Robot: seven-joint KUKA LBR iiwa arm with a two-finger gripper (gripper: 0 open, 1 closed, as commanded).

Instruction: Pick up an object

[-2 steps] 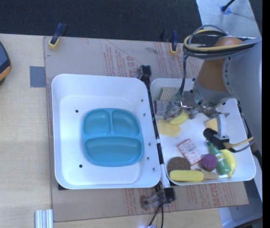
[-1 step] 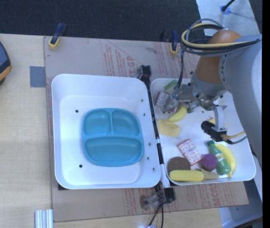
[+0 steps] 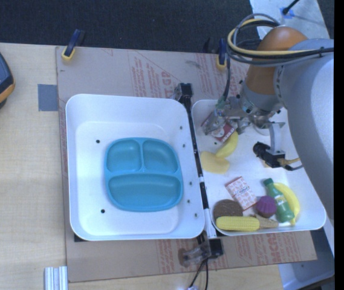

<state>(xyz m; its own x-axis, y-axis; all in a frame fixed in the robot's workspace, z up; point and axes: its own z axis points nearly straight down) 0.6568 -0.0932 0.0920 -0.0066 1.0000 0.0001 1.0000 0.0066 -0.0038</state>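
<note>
The bench [image 3: 20, 180] carries 2 white bins side by side. The left bin [image 3: 81, 162] holds 1 blue divided plate [image 3: 142, 175] in its middle, with bare white floor all round it. The right bin [image 3: 311, 207] is crowded along its near edge and partly covered by the arm at its far end. The claw [image 3: 223, 124] sits low in the right bin's far left corner, close to the wall between the bins (whether it is open or closed I cannot tell). A yellow banana [image 3: 229, 145] lies just beneath it, touching or nearly so, and 1 pale yellow wedge [image 3: 214, 162] lies just beside that. Near the front edge: 1 corn cob [image 3: 238, 223], 1 brown cookie [image 3: 227, 208], 1 pink-patterned packet [image 3: 242, 191], 1 purple piece [image 3: 266, 206], 1 green bottle [image 3: 280, 203], a 2nd banana [image 3: 288, 195].
</note>
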